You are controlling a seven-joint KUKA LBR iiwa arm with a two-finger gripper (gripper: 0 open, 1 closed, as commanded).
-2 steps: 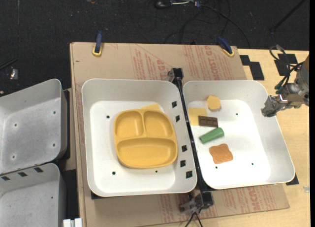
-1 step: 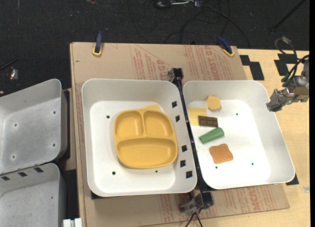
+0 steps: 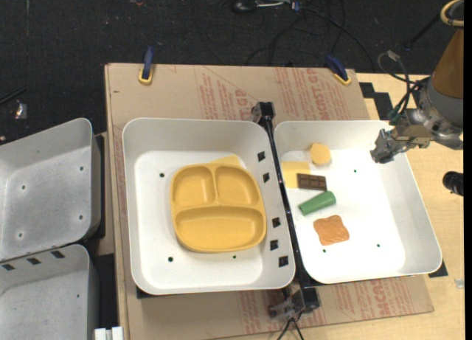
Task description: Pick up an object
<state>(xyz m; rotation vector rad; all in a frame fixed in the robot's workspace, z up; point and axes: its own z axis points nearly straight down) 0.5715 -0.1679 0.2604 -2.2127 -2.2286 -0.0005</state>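
Lower centre-right: flat orange toast-shaped piece [image 3: 331,229], probably light and rigid, hard to pinch. Above it, green cylinder [image 3: 317,202], the likeliest target; grasp across its width. Far right: gripper [image 3: 383,150], its state indiscernible.

tray [image 3: 218,208] in left bin [image 3: 140,184] | block [image 3: 316,203] in right bin [image 3: 413,213]

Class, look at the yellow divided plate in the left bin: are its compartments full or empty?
Empty. The yellow divided plate shows bare yellow in all three compartments; the food pieces lie in the right bin instead.
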